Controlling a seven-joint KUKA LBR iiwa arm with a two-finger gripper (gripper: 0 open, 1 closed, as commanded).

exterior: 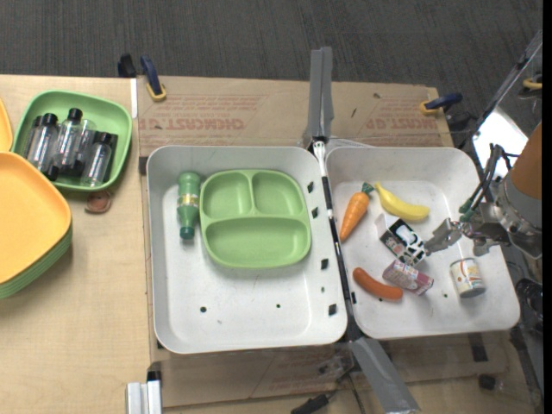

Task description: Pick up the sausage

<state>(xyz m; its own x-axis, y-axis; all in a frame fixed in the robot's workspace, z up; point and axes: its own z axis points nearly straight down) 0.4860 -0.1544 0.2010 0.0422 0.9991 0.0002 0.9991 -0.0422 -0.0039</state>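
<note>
The sausage (377, 284), orange-red and short, lies in the right bin (431, 317) near its front left corner, touching a crinkled pink-and-white packet (408, 276) on its right. My gripper (461, 239) hovers over the right side of that bin, to the right of the sausage and a little farther back. It is open, with one grey finger (440, 235) reaching left toward a black-and-white item (403, 237) and nothing between the fingers. The sausage is apart from the gripper.
Also in the right bin are a carrot (354, 213), a banana (401, 203) and a small white can (467, 277) just below the gripper. The left bin (241, 309) holds a green divided plate (255, 217) and a green bottle (187, 203).
</note>
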